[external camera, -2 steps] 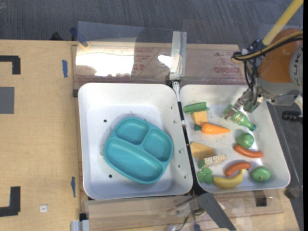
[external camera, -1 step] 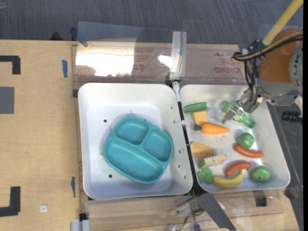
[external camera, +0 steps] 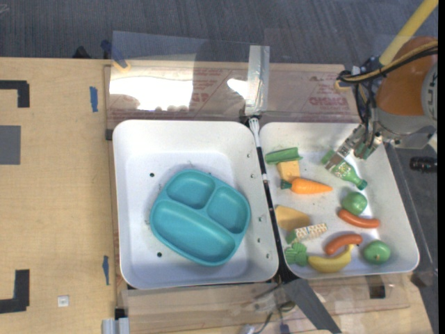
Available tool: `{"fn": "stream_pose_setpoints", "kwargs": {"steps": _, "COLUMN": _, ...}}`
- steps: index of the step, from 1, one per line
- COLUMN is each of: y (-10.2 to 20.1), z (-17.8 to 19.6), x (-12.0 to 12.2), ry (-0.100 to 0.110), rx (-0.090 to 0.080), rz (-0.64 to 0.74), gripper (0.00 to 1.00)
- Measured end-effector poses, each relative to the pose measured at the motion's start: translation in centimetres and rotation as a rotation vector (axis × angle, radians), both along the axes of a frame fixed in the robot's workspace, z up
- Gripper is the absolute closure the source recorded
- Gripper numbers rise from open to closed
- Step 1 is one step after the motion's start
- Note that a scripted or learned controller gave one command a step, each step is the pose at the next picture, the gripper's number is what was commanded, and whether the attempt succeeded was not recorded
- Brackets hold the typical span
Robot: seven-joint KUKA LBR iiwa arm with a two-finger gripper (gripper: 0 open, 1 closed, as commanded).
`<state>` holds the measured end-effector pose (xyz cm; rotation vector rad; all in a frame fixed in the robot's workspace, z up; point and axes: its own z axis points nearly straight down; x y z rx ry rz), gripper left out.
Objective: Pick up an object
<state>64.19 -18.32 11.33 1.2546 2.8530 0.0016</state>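
One green bottle sits just below the gripper, whose opening I cannot tell; crowded toys beneath it risk a glancing, off-centre grasp that slips.

The desk is pale wood with black tape marks near its left edge and short blue tape strips beside the left bin. That bin holds a teal divided plate, lying flat and turned at an angle, with three compartments. A clear plastic sheet stands along the far side of both bins, held by a strip of silver tape. Beyond the desk lies dark grey carpet.
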Motion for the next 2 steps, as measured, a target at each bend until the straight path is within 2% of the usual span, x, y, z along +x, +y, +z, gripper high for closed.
{"fn": "stream_pose_setpoints", "kwargs": {"steps": 1, "y": 0.0, "z": -0.1, "x": 0.0, "ry": 0.001, "rx": 0.0, "rz": 0.0, "gripper": 0.0}}
{"fn": "stream_pose_setpoints", "kwargs": {"steps": 2, "y": 1.6, "z": -2.6, "x": -0.9, "ry": 0.016, "rx": 0.007, "rz": -0.016, "gripper": 0.0}}
